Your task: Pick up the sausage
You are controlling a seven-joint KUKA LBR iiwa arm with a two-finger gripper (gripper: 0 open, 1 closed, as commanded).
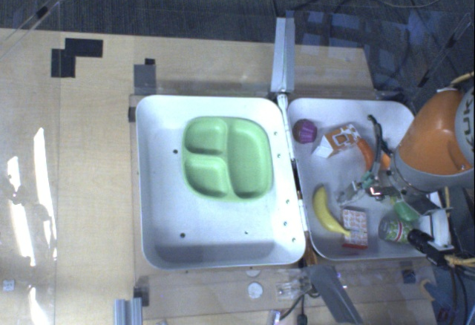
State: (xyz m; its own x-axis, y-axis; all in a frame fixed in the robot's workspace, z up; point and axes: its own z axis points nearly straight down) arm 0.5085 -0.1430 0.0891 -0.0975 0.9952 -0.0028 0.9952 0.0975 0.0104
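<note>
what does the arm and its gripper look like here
The arm is grey with a rounded orange band above the wrist and part of a dark letter marking at the frame edge. The gripper is small, dark and metallic, with thin fingers.

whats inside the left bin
A green divided plate sits in the left bin, its three compartments bare. Whatever lies beneath the plate is covered.

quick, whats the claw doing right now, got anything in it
Claw: low in the right bin, over the clutter; whether it is open, closed or gripping anything cannot be told.
</note>
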